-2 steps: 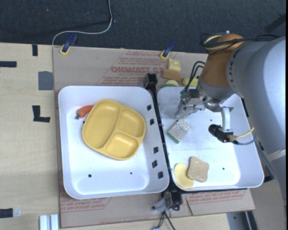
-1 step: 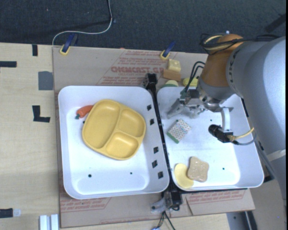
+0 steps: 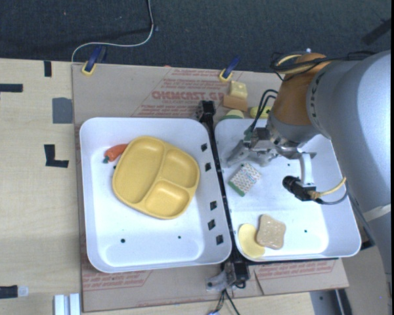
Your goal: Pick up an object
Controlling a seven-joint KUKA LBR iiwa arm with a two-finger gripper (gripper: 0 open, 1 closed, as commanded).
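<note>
My gripper [image 3: 248, 157] hangs over the upper left part of the right bin [image 3: 328, 241], its two grey fingers spread open with nothing between them. Just below the fingertips a small checkered green-and-white pad [image 3: 244, 178] lies flat on the bin floor. A slice of toast [image 3: 272, 231] rests near the bin's front edge, partly on top of a pale yellow piece [image 3: 248, 241]. In the left bin [image 3: 144, 248] a yellow divided plate [image 3: 156, 176] lies flat, and an orange carrot-like piece [image 3: 115, 151] pokes out at its upper left.
The grey arm with its orange band [image 3: 295, 104] covers the right bin's upper right. A black cable loop [image 3: 302, 188] trails from the wrist. Behind the bins, on the cardboard, sit a yellow block [image 3: 236, 96] and a small greenish thing [image 3: 233, 115].
</note>
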